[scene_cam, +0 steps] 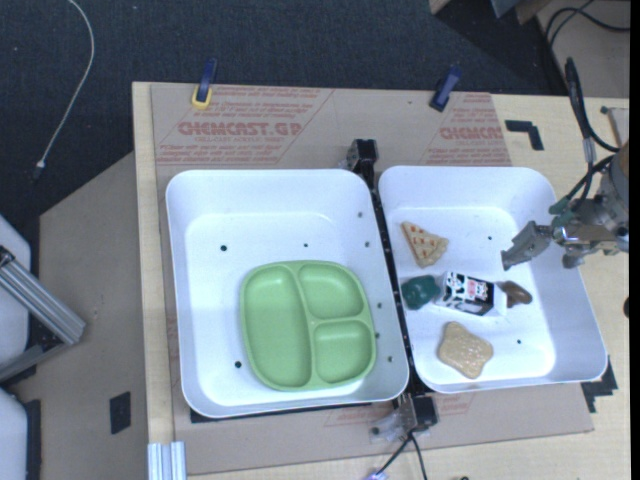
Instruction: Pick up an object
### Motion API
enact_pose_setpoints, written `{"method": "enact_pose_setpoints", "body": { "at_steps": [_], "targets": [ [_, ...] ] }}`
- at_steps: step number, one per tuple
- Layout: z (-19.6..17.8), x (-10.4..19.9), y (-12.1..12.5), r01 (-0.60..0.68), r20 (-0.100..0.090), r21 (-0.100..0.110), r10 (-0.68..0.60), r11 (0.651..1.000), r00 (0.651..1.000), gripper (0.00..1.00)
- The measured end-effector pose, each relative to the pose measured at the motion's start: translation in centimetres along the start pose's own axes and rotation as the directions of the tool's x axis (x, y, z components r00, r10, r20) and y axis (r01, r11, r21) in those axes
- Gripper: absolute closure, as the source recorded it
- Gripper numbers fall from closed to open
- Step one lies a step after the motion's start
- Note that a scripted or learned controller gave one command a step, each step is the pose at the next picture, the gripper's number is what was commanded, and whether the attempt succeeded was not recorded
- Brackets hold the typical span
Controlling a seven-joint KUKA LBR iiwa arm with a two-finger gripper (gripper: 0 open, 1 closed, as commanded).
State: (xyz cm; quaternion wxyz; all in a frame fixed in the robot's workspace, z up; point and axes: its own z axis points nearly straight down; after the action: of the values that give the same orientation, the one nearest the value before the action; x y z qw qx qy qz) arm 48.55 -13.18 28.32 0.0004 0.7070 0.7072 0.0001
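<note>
Camera view. Two shallow white plastic bins with rounded corners sit side by side on a tabletop [300, 118] of brown printed board. A black strip with a clip at each end marks the seam between them. Blue clamps [445, 87] grip the board's top edge.

Left bin [200, 268], centre-left of frame: holds a smooth, pale green tray [307, 323] with three compartments and rounded corners. It lies flat toward the lower middle. The bare white floor above it shows a few small dark holes.

Right bin [560, 348], centre-right: five small things are clustered along its left and middle.
- Waffle wedge [424, 243], tan with a gridded top, upper left of the bin.
- Dark green lump [420, 290], rounded, just beside the seam.
- Carton [468, 293], black and white print, lying on its side, touching the green lump.
- Small brown piece [516, 291], just right of the carton.
- Toast slice [465, 350], beige and rough, lower middle, apart from the others.

Tool [522, 248], right side of frame: grey metal, one finger visible, angled down-left over the bin's upper right area. Nothing is seen in it; I cannot tell how wide it stands. It is near the brown piece and the carton but apart from both.

Open floor lies along the right bin's right side and top.
</note>
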Motion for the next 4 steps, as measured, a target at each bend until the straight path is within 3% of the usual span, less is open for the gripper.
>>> {"method": "enact_pose_setpoints", "body": {
  "at_steps": [3,4],
  "targets": [
    [15.8,-0.4,-0.6,-0.002,-0.002,0.006,0.002,1.0,1.0,0.0],
    [14.5,-0.3,-0.5,-0.002,0.0,0.0,0.002,1.0,1.0,1.0]
  ]
}}
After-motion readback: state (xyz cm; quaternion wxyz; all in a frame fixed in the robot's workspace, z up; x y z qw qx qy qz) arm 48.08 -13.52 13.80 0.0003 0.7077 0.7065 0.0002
